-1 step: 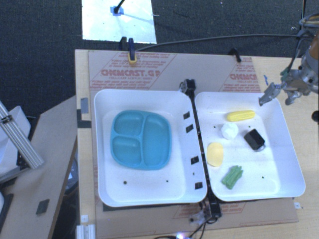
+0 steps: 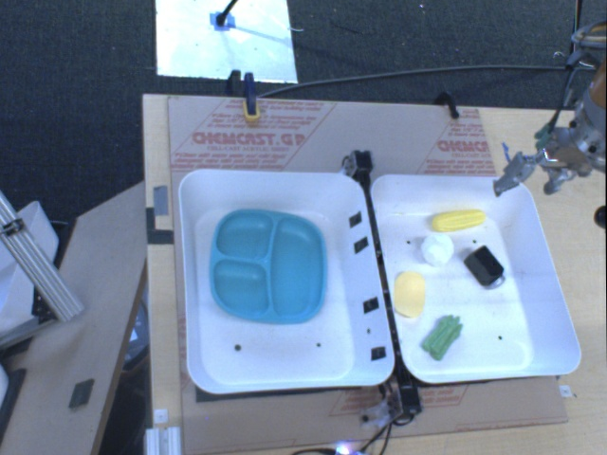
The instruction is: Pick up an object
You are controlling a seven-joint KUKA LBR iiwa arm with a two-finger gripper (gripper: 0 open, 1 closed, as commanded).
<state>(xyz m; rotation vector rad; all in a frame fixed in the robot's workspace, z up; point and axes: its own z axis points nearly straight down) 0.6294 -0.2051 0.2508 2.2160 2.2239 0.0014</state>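
Bins sit side by side on a bench covered with a brown sheet printed in red lettering (image 2: 248, 138). The left bin (image 2: 204, 197) holds a blue divided plate (image 2: 269, 265), lying flat near its middle with three compartments facing up. The right bin (image 2: 545, 254) carries five small things, all apart from one another or nearly so. A yellow corn cob (image 2: 458, 221) lies crosswise toward the far side. Just near of it sits a small white round object (image 2: 437, 249), and to the right of that rests a black block (image 2: 485, 265), turned at a slant. A pale yellow rounded piece (image 2: 410, 294) lies close to the bin's left wall, just near of the white one. Nearest of all is a green ridged object (image 2: 441, 336), tilted, well apart from the black block.

At the right edge, the grey arm reaches in above the far right corner of the right bin. Its gripper (image 2: 533, 173) hangs over the bin's far rim, with two fingers (image 2: 507, 177) spread apart and nothing between them. It touches none of the objects; the corn cob is the closest, to its left and nearer.

A blue and yellow clamp (image 2: 249, 98) grips the far edge of the sheet, and a black cable (image 2: 379, 72) curves across the bench behind the bins.
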